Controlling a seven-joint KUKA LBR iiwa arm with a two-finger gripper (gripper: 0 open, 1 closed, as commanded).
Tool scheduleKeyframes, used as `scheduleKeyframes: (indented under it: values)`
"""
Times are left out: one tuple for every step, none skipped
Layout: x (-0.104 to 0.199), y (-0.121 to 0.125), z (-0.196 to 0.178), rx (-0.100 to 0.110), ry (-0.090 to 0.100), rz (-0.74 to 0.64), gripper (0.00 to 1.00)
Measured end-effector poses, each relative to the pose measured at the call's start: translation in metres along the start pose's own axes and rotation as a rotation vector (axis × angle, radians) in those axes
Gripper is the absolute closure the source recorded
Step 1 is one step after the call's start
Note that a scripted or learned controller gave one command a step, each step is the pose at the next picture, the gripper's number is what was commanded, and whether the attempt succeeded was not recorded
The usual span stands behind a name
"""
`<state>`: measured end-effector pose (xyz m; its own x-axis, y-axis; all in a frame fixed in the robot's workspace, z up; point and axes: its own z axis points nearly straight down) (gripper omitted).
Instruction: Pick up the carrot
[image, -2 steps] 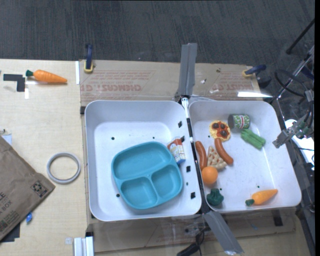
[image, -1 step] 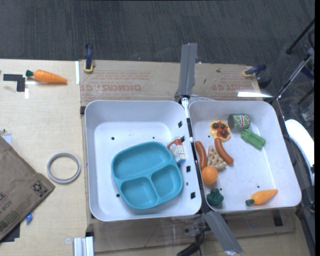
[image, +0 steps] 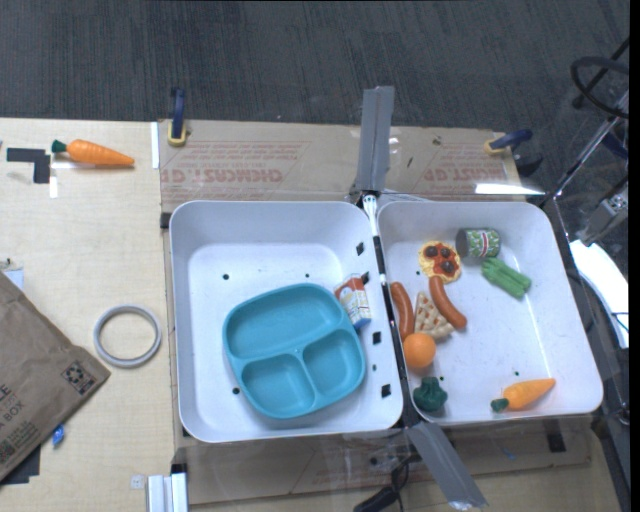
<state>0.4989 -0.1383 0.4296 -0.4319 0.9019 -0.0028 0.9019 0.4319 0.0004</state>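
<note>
Near the front right corner of the right shallow white bin (image: 545, 330) lies an orange plastic carrot with a green top (image: 525, 393). A second such carrot (image: 93, 153) rests on the wooden bench (image: 90, 230), far left

bins (image: 200, 300): glossy white plastic | tray (image: 290, 350): smooth blue plastic | bench (image: 90, 250): matt wood

carrot (image: 526, 394) | orange, green top | lying flat | right bin's near-right corner
</note>
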Motion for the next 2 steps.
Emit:
scheduleKeyframes:
  values:
    - [0.0391, -0.0048, 0.1674, 0.003, 0.003, 0.201, 1.00]
    - [0.0389, -0.0049, 0.1673, 0.003, 0.003, 0.201, 0.00]
